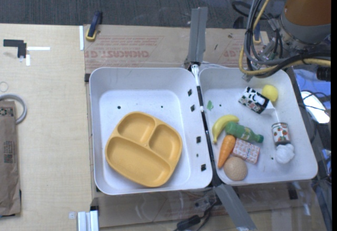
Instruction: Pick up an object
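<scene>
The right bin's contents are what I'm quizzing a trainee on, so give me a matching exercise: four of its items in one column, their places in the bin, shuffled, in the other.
Items:
1. lemon
2. carrot
3. small jar
4. brown egg-shaped piece

Places:
A. near the bin's front edge, just below the carrot's tip
B. far right part, beside the black-and-white toy
C. right side, just above the white fluffy ball
D. left of centre, slanting below the banana

Pairs: 1-B, 2-D, 3-C, 4-A
</scene>
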Motion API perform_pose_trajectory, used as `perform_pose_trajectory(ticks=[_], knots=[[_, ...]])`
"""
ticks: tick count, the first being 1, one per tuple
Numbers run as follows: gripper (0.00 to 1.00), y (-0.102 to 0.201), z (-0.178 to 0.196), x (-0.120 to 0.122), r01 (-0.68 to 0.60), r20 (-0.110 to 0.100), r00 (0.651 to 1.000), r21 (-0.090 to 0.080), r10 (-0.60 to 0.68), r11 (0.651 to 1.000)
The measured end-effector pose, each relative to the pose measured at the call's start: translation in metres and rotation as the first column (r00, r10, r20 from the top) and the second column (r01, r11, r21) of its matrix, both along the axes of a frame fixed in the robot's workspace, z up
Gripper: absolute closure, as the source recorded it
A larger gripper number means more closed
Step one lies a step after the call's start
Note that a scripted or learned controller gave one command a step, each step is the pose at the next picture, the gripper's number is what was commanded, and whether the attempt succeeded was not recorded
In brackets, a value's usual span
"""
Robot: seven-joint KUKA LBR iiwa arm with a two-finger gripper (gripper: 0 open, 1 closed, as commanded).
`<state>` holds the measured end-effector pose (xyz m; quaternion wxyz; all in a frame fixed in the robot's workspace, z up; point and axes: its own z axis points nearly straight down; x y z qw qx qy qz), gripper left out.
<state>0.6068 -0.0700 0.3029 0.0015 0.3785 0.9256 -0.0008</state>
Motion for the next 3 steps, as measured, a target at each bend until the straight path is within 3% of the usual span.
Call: perform_pose_trajectory(ticks=[1, 2, 3], knots=[[0.0, 0.0, 0.0, 0.0, 0.0, -0.001, 1.0, 0.0, 0.0, 1.0], [0.0, -0.027, -0.158, -0.036, -0.154, -0.002, 0.988, 0.002, 0.154, 0.988], [0.0, -0.055, -0.21, 0.017, -0.15, 0.003, 0.989, 0.0, 0.15, 0.989]])
